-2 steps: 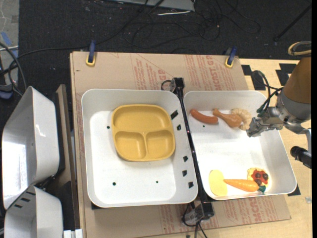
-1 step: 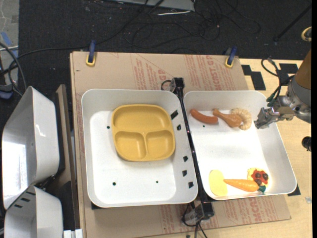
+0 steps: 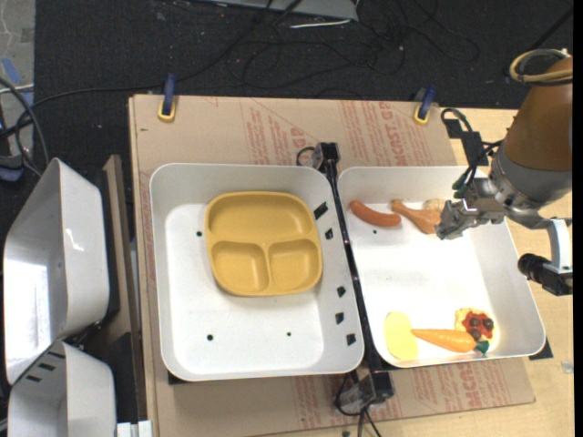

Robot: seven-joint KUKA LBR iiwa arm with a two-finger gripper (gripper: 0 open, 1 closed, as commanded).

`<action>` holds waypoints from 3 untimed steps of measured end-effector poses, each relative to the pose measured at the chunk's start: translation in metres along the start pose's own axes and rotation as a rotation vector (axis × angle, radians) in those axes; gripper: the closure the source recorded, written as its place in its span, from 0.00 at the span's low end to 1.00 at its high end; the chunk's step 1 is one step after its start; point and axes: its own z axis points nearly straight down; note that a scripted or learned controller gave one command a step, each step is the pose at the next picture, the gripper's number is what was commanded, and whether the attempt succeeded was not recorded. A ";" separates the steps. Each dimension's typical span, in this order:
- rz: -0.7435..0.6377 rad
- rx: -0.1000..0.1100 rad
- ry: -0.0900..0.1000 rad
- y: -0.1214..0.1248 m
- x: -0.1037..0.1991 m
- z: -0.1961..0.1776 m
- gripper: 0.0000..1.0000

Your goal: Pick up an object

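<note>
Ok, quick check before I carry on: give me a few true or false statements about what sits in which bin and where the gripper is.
1. The yellow divided plate lies in the left bin. True.
2. The carrot lies on that plate. False: it lies in the right bin, near its front edge.
3. The sausage lies near the right bin's back edge. True.
4. The gripper hangs over the left bin. False: it is over the right bin's back right part.

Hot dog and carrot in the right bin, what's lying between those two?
Nothing. In the camera view, bare white bin floor separates the hot dog from the carrot near the right bin front edge.
</note>
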 end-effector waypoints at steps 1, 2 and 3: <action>-0.001 -0.003 -0.001 0.007 0.056 -0.013 1.00; -0.002 -0.001 0.000 0.009 0.119 -0.015 1.00; -0.002 -0.003 0.000 0.018 0.178 -0.025 1.00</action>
